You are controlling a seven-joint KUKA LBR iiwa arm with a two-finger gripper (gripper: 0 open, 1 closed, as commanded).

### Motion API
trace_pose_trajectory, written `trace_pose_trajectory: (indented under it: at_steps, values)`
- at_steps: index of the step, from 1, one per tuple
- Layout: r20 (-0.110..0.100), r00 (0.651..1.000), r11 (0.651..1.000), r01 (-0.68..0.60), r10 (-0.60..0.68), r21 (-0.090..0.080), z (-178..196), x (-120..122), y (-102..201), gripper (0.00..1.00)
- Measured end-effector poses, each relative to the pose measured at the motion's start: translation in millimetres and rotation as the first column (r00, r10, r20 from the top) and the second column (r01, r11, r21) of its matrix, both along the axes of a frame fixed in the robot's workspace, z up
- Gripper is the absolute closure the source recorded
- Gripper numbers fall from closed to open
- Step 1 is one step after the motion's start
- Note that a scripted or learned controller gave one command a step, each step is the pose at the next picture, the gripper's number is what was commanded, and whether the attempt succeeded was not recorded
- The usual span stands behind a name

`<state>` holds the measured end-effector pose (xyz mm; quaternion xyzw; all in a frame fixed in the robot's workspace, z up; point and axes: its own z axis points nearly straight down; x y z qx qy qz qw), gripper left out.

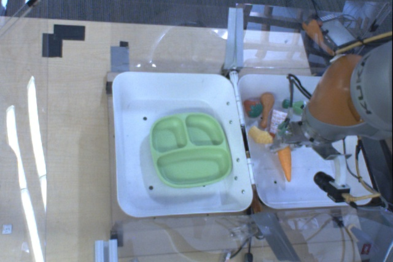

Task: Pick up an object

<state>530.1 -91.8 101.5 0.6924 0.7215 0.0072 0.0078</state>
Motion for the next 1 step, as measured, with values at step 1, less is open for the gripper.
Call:
trace_pose_trajectory:
  at_steps: [1]
  values:
    - [-0.013,0.998,0.998,-0.058,0.058,0.000,85.2,78.4,42.4,1.00]
